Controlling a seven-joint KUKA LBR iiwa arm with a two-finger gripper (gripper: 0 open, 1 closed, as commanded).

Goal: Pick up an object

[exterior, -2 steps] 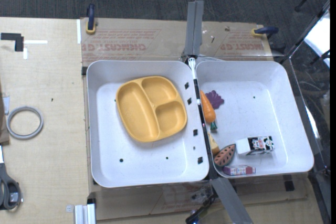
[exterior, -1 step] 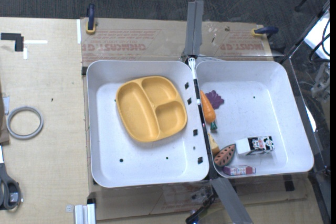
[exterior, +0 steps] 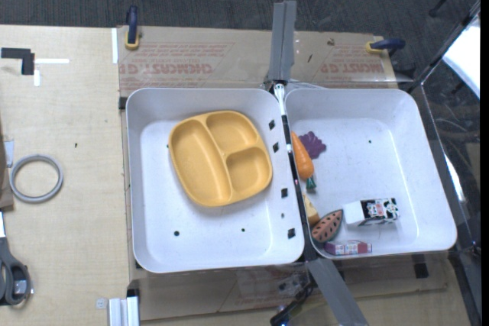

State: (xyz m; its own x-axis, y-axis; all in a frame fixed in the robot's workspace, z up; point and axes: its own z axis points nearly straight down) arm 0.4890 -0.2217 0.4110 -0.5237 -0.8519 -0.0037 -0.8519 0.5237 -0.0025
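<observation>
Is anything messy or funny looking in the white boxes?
Nothing looks spilled or broken. The yellow divided plate sits a bit crooked in the left bin. The toys in the right bin crowd against its left wall, like the carrot and the small milk carton.

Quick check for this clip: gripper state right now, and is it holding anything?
Gripper: not in view, so its state and any hold cannot be told.

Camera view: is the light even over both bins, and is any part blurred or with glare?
In the camera view the light is soft and fairly even; the yellow plate casts only a faint shadow in the left bin. The small milk carton in the right bin looks slightly soft, its print unreadable. A bright washed-out patch sits at the upper right edge.
</observation>
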